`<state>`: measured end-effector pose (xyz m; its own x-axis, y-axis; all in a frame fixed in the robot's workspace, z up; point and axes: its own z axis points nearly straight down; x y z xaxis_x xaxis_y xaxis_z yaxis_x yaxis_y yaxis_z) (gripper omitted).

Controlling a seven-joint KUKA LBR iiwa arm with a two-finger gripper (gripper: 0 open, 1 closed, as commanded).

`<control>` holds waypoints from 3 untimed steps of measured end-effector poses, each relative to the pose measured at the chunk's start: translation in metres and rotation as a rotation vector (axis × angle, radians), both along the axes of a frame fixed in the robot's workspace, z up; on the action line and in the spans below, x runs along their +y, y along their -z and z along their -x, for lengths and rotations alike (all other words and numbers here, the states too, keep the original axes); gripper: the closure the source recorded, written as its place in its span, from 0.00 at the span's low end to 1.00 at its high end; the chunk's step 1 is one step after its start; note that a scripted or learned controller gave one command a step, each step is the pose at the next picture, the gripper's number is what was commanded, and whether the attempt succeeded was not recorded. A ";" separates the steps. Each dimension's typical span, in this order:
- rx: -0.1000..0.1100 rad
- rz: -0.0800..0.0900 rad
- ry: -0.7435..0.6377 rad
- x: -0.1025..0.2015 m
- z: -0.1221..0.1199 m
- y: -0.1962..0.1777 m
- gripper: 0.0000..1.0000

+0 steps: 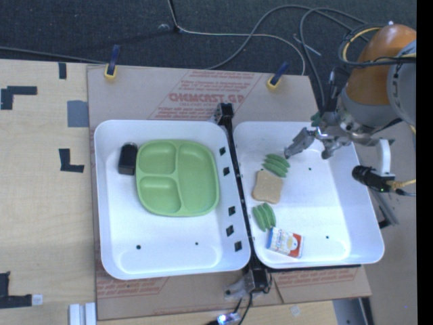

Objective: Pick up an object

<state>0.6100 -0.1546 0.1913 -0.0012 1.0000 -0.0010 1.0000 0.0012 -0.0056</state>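
Four small things lie in the right bin (352, 239): a ribbed green pod (276, 164), a tan spongy slice (268, 187), a second green pod (264, 216) and a flat printed packet (284, 242). The gripper (312, 144) hangs above the bin's far side, metal fingers spread, grasping nothing. In the left bin (111, 202) sit a smooth green divided tray (177, 178) and a black block (127, 159).

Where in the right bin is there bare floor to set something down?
Open floor lies in the right bin, between the small carton and its right wall. The left strip is crowded: two green pods and the tan block. The gripper hangs over the top.
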 end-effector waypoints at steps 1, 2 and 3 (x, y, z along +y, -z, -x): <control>0.002 0.000 0.000 -0.003 0.003 0.065 0.00; -0.007 0.001 0.001 -0.003 0.002 0.106 0.00; -0.013 -0.002 -0.002 -0.001 0.000 0.092 1.00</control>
<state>0.6104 -0.1551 0.0989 -0.0036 1.0000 0.0008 1.0000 0.0035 0.0076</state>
